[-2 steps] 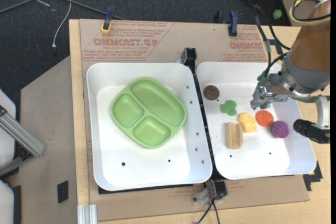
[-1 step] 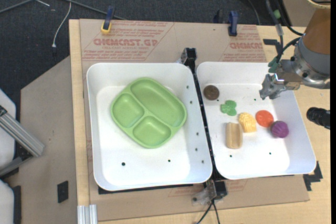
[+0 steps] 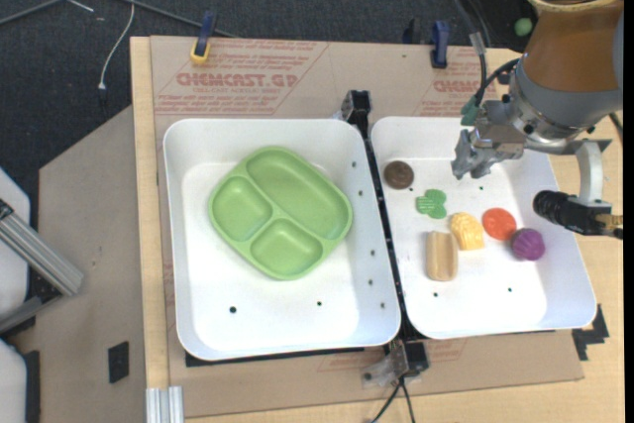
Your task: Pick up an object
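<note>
Two shallow white bins are seen side by side on a cardboard-covered bench (image 3: 267, 79); the left bin (image 3: 193, 213) bears a green divided plate (image 3: 280, 211), set at a slant, with three compartments; the right bin (image 3: 555, 297) bears six small objects; a brown round piece (image 3: 398, 175) lies nearest the divider between the bins; a green leafy piece (image 3: 431, 204) lies just below and to its right; a yellow piece (image 3: 467, 231) lies beside a tan bread-like piece (image 3: 442, 256), the two touching or nearly so; an orange piece (image 3: 498, 222) and a purple piece (image 3: 527, 244) lie close together toward the right wall; the gripper (image 3: 474, 162) is seen over the upper part of the right bin, above the yellow piece and to the right of the brown one; nothing is seen between its fingers; how far the pincer is parted cannot be told from this slant; two clamps, one blue-and-yellow (image 3: 205, 34) and one blue (image 3: 439, 44), are fixed on the far edge of the bench.
</note>
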`<state>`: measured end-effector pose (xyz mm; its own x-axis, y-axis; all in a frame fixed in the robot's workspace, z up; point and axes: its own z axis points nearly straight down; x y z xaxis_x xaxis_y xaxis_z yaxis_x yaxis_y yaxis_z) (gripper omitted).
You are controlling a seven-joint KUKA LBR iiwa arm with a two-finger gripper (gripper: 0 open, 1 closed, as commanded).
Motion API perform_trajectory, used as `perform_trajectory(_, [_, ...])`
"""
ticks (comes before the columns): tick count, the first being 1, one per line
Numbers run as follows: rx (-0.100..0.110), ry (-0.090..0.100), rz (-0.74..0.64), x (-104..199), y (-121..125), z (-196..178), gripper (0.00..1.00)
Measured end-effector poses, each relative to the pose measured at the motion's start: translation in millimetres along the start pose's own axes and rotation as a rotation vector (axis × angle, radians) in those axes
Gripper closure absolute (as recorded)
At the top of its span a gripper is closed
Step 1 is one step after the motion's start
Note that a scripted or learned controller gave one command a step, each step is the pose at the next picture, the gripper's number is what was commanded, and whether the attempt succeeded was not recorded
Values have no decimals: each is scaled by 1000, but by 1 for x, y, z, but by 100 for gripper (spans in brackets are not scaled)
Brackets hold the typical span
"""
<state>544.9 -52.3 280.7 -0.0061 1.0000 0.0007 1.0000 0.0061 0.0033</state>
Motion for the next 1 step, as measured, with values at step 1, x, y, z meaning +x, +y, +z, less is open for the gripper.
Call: perform_trajectory(1, [1,0,0,51,16,5,100])
